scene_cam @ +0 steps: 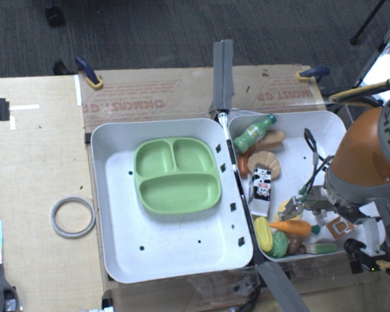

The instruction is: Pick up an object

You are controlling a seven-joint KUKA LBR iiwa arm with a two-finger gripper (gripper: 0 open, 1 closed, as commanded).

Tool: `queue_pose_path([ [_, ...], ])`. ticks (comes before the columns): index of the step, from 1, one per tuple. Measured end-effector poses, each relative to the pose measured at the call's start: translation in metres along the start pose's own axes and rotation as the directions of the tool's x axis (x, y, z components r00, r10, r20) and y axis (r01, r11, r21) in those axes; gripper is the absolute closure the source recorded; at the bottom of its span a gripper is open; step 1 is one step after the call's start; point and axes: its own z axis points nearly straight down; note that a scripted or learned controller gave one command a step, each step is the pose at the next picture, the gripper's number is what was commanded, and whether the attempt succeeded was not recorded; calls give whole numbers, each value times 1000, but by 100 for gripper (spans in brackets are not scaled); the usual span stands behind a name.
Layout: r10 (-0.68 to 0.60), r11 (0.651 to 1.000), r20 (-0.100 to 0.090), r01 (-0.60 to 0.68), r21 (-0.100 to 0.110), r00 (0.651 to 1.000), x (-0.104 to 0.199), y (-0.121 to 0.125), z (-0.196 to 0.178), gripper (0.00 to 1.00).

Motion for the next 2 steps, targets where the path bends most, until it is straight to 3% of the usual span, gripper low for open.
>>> queue_pose_path([
  [1, -206, 978, 1, 206, 1, 978, 41, 0, -99, 0],
  [2, -213, 977, 0, 213, 1, 977, -9, 0, 1, 0],
])
